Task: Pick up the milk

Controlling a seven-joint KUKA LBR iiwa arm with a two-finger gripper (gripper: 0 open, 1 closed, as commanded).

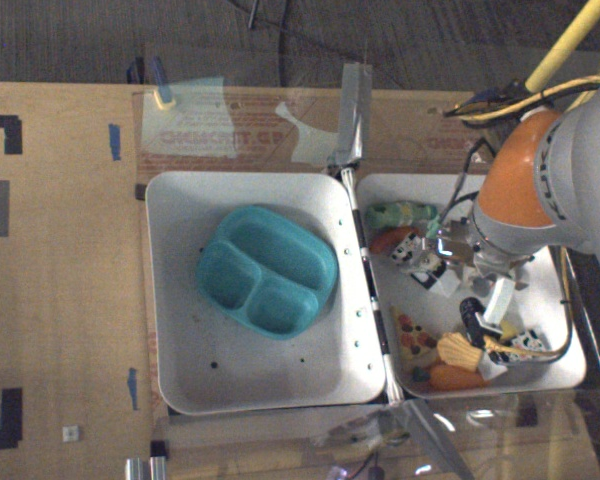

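The milk point(523, 344), a small white carton with black cow patches, lies in the near right corner of the right bin point(572, 366), beside a yellow toy. My gripper point(419, 262) hangs over the bin's left half, well to the left of the milk and farther back. Its fingers stand apart, open, with nothing between them. They hover just right of a red toy point(385, 241) and a green toy point(400, 214).
A slice of toy pizza point(410, 336), a yellow piece point(460, 349) and an orange piece point(454, 376) crowd the right bin's front. The left bin point(170, 298) holds a teal divided plate point(268, 270). A metal divider point(364, 268) separates the bins.
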